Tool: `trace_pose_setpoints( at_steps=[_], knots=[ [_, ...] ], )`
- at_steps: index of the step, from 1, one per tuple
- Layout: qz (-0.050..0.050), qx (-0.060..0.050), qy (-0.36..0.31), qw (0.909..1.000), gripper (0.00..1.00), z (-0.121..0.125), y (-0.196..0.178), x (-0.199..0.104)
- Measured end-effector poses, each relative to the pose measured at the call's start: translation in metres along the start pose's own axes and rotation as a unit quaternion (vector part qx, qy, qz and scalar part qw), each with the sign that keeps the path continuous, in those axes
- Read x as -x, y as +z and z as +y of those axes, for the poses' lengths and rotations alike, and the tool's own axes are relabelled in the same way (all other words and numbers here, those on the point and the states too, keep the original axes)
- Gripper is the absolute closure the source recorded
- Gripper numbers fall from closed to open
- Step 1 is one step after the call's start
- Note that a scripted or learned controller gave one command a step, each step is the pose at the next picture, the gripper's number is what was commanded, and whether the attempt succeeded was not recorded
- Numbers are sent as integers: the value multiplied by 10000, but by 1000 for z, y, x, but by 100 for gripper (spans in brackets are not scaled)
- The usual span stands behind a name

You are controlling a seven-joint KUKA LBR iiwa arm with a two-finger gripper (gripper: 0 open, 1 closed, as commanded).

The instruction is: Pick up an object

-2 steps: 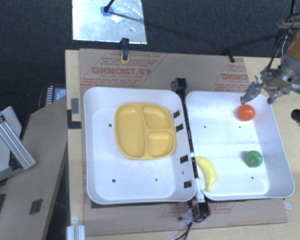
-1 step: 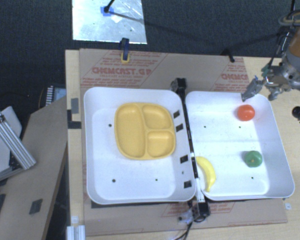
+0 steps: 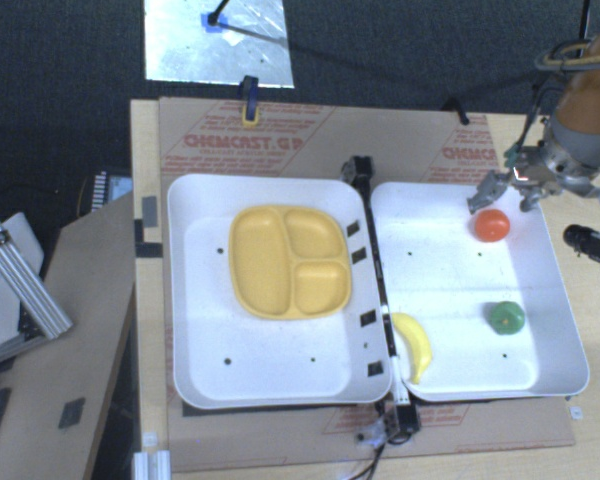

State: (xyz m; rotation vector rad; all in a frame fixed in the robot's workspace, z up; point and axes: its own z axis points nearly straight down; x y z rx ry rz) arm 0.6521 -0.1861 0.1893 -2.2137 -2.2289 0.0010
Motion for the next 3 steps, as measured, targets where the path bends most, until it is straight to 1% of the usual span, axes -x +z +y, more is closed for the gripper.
trace_pose_setpoints(
  at_steps=[1,2,3],
  knots=[
    [0,0,-3,10000,0,9,46,1],
    [-1,12,6,10000,0,9,77,1],
    [-12,40,-11,10000,100,11,66,1]
  ],
)
